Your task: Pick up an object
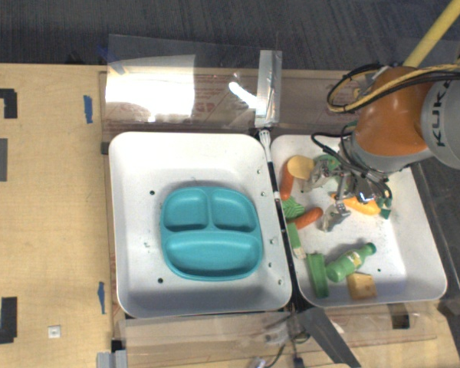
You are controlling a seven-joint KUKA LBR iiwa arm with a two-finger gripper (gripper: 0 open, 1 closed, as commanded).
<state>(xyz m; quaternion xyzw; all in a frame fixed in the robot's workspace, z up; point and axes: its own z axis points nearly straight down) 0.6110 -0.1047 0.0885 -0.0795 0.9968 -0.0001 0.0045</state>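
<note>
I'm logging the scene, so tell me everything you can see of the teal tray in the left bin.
The teal tray is a rounded-corner divided dish, matte like plastic or silicone, with two small compartments on the far side and one wide one nearer the camera. It lies flat, right way up, near the middle of the left bin, nothing in it.
</note>
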